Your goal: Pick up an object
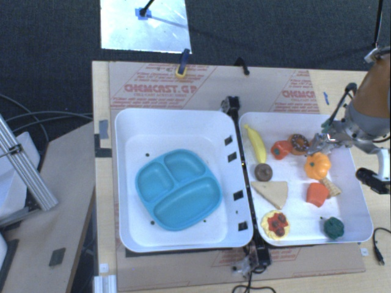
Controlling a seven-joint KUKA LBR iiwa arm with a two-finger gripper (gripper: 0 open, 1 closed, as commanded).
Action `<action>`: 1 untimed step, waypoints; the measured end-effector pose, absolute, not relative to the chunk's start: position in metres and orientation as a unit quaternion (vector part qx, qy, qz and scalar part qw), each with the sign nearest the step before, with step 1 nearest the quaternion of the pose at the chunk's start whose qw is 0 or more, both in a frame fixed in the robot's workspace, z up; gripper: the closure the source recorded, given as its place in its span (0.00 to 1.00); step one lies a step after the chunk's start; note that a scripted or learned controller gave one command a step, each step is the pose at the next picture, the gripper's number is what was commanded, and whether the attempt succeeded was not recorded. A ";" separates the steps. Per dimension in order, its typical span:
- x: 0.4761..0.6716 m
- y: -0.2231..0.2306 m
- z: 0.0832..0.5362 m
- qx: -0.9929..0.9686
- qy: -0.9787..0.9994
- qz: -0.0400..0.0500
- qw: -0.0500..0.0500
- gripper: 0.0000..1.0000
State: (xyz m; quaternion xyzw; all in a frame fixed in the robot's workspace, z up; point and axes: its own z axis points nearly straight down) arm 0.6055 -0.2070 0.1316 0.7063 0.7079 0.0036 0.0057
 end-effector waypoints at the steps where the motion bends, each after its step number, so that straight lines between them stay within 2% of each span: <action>1: 0.606 -0.207 0.143 0.706 0.708 0.005 0.007 1.00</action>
